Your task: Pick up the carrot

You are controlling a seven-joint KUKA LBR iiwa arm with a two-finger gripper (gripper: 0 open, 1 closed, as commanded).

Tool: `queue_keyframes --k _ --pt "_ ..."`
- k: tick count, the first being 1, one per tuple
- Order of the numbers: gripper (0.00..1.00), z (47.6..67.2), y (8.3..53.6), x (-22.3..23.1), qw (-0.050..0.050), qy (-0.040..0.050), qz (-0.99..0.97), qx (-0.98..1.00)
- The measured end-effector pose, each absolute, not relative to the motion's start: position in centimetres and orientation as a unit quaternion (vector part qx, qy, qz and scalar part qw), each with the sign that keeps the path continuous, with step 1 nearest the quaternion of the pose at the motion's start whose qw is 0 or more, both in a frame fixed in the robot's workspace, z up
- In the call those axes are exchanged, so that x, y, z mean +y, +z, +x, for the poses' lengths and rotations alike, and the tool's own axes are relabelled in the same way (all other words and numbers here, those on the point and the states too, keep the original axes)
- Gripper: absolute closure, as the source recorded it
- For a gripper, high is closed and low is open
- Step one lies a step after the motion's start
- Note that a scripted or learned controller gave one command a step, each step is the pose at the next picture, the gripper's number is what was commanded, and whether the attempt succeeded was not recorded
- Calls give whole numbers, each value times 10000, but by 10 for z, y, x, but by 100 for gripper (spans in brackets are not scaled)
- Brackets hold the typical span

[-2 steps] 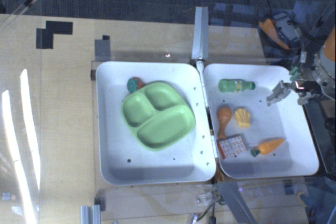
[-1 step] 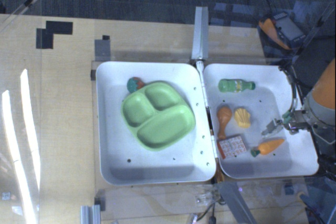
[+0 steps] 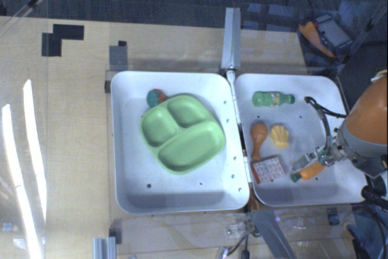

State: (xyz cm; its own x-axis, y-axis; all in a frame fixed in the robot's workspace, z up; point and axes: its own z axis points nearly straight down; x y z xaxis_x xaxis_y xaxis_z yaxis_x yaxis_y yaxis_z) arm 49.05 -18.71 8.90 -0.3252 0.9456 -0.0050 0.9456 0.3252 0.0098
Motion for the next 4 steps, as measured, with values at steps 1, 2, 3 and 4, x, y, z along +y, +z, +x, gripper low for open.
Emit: queue_keyframes --k 1,2,3,4 --pt "100 494 101 -186 81 46 5805 8142" --pt "100 489 218 -100 34 18 5974 8019" --pt "100 493 92 -127 55 27 6335 7737" --pt "100 487 185 -76 8 7 6840 7295"
